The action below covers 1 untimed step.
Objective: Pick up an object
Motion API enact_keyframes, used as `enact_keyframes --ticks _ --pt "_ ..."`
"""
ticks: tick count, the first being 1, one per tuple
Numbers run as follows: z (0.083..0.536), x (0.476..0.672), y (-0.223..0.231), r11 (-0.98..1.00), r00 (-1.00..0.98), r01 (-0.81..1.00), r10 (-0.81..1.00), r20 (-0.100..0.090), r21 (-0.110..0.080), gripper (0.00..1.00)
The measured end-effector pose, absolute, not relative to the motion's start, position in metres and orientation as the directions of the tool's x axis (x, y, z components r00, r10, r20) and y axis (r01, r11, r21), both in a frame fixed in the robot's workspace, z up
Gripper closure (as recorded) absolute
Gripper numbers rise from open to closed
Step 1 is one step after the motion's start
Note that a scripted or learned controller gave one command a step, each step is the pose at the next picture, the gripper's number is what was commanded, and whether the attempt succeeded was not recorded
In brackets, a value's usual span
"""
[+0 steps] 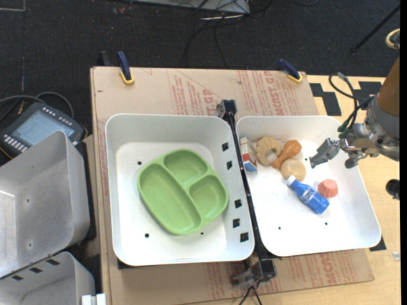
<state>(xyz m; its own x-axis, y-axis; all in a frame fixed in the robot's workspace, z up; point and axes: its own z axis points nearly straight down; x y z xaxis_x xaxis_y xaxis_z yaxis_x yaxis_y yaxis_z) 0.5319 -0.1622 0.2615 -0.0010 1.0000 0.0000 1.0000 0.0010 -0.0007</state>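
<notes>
Two white bins sit side by side on my surface. I see the left bin carrying a green divided tray near its middle, slightly tilted toward the bin's near right corner. The right bin carries all the small things, bunched in its far left half: a carton lying along the left wall, a ring-shaped bun just beside it, an orange piece touching the bun's right side, and a pale round roll just below that. A blue bottle lies at a slant toward the bin's middle, its white cap touching the roll, and a pink cup sits just beside the bottle's right end.

My arm comes in over the right bin's far right edge. The fingers look spread, one dark tip pointing left toward the roll and the other back toward the right wall, with nothing between them. They hang above bare bin floor, near the roll and the cup but apart from both.
</notes>
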Motion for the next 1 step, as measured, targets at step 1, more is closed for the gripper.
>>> enact_keyframes --ticks 1 --pt "0.2052 0.5255 -0.1703 -0.003 0.003 1.0 1.0 0.001 -0.006 0.0"
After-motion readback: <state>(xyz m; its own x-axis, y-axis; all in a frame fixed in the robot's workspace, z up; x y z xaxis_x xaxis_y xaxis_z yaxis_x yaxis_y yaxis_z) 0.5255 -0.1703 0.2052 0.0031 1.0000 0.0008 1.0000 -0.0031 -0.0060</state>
